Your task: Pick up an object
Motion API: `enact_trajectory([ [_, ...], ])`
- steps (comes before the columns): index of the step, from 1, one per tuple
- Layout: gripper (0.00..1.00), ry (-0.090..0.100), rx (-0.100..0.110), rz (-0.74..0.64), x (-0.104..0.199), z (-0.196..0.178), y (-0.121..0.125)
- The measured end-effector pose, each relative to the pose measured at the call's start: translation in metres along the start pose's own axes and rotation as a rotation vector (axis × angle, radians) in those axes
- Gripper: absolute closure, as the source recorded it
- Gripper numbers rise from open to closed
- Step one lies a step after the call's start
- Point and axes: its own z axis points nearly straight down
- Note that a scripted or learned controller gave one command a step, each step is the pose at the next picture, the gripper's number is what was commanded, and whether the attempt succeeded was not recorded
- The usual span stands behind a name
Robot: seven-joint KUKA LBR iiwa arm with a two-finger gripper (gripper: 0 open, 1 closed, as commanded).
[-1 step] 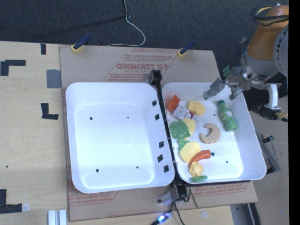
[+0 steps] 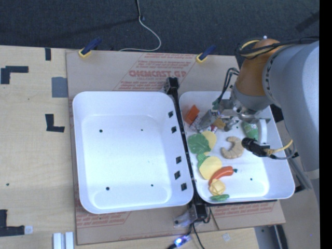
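With the arm (image 2: 270, 82) reaching in from the right, you get the hand (image 2: 210, 119) low over the right bin (image 2: 270, 191), near its upper left corner. You cannot tell from the camera view whether the hand is apart or together; the wrist blocks most of it. Nothing visibly sits in its grip, so do not log a hold.

All the candidate objects lie in the right bin. An orange block (image 2: 192, 112) is just left of the hand, close to the divider between the bins. A green leafy piece (image 2: 197, 143) and a small yellow piece (image 2: 209, 137) sit just below the hand. A tan croissant-shaped piece (image 2: 232, 148) lies further right, a larger yellow piece (image 2: 210, 166) below the green one, then a red pepper (image 2: 221, 173) and a yellow-green piece (image 2: 218, 189) near the bottom edge. Something green (image 2: 250, 129) sits under the wrist, partly hidden. The left bin (image 2: 88, 108) holds none of them.

Step, as a judgement: approach or descent onto the cluster by the orange block, grasp not confirmed. The next move calls for closing on one item cleanly, then a straight lift; the crowding near the bin wall risks a miss or a nudge.
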Motion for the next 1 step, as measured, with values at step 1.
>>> enact_trajectory([
  [1,1.00,-0.003,-0.006,0.002,-0.0034,-0.0151,0.0016],
])
